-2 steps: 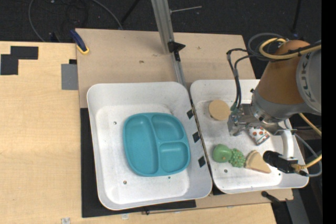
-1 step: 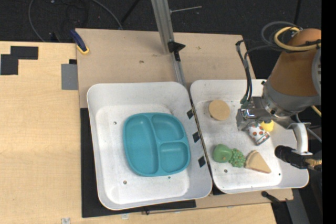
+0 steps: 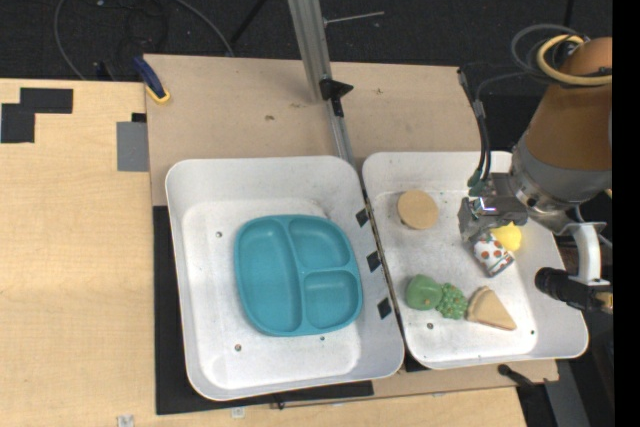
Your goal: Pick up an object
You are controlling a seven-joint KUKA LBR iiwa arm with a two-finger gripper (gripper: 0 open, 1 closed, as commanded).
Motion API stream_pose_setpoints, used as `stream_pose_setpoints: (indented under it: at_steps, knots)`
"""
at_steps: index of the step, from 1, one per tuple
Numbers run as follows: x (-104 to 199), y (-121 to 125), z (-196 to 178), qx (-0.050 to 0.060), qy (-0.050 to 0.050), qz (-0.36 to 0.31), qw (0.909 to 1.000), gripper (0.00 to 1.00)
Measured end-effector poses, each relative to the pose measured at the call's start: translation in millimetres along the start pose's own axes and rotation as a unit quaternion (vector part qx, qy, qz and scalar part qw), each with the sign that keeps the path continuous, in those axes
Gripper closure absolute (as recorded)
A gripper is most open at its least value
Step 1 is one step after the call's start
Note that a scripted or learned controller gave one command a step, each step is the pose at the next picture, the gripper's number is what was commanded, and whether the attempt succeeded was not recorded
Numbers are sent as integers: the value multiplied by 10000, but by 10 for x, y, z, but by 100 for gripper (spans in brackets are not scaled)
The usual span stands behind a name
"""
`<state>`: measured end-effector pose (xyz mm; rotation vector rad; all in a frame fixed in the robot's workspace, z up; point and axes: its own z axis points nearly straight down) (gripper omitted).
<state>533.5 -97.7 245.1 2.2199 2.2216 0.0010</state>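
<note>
Gripper down in the right bin, over the small can.
I see the red-and-white can [image 3: 492,257] beside a yellow piece [image 3: 510,237], directly under the gripper [image 3: 484,215]; can't tell its opening. Tan disc [image 3: 417,210] left of can; right bin [image 3: 560,340].

The arm [image 3: 570,130] comes in from the right edge, its orange band uppermost and the grey wrist section below it, angled down and to the left. The gripper [image 3: 484,215] hangs at the low end of the wrist, a small metal piece pointing downward, well inside the frame's right half.
</note>
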Motion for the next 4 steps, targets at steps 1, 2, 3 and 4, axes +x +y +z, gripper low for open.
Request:
stream_pose_setpoints:
  at_steps: [1,2,3,4]
  knots:
    - [432,90,105,27,11,-15,10000,100]
    - [1018,103,73,20,13,-26,10000,100]
    - [1597,190,33,15,5,-22,10000,100]
    - [2036,376,157,21,4,-18,10000,100]
